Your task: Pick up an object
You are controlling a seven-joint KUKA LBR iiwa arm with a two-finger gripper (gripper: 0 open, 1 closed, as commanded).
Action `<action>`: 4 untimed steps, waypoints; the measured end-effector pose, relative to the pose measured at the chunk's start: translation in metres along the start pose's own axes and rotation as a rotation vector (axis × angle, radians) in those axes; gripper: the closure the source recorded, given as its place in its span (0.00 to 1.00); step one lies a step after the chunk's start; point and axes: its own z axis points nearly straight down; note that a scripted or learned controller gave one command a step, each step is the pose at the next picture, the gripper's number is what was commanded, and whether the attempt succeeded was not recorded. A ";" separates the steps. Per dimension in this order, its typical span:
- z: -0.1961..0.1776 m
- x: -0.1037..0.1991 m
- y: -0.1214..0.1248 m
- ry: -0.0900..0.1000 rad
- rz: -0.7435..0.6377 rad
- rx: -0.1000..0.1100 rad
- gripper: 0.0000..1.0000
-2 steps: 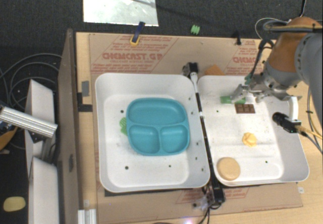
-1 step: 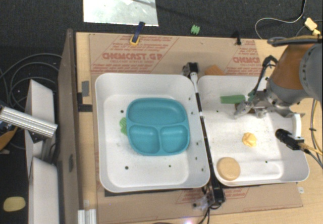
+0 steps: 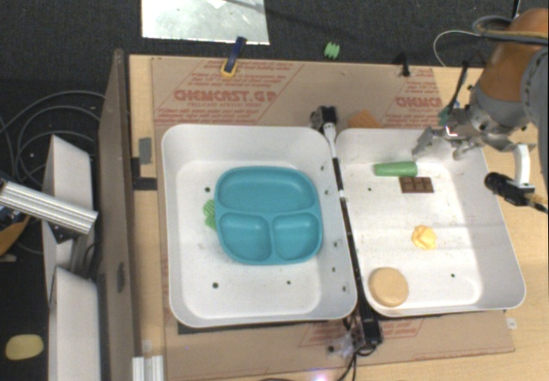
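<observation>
In the camera view the grey two-finger gripper (image 3: 439,136) hangs over the far edge of the right white bin (image 3: 489,244), its fingers spread and grasping nothing, so the approach step is in hand. The green cylindrical piece (image 3: 395,169) lies just beside it near that far edge, with a brown chocolate-like block (image 3: 417,185) touching or nearly so. The next move likely calls for a short shift toward the bin's middle and a clean descent.
</observation>
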 end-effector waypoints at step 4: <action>-0.001 -0.007 0.005 0.002 0.003 0.007 0.00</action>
